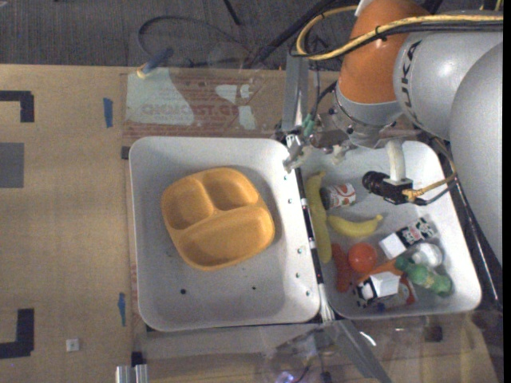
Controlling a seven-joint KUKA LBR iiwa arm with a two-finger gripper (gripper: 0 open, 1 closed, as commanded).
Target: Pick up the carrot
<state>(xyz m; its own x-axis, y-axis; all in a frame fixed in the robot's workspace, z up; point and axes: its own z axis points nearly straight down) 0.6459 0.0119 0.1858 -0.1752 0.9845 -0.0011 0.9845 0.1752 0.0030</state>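
Bench: tan board (64, 214) under two white bins, dark floor at twelve o'clock.
Bins: two, left bin (152, 278) and right bin (463, 286), touching edge to edge.
Tray: one yellow divided tray (217, 217), centre of the left bin.
Bananas: two, long one (319, 222) along the right bin's nine o'clock wall, short one (354, 226) beside it.
Carrot: one, orange-red carrot (342, 268) at the right bin's seven o'clock, touching a red ball (362, 257).
Clutter: small can (342, 195), cartons and green toy at five o'clock, hard to name.
Arm: arm (447, 70) reaches in from three o'clock, orange band up top.
Gripper: gripper (319, 146) over the bins' shared edge at twelve o'clock; open or shut, I can't tell.
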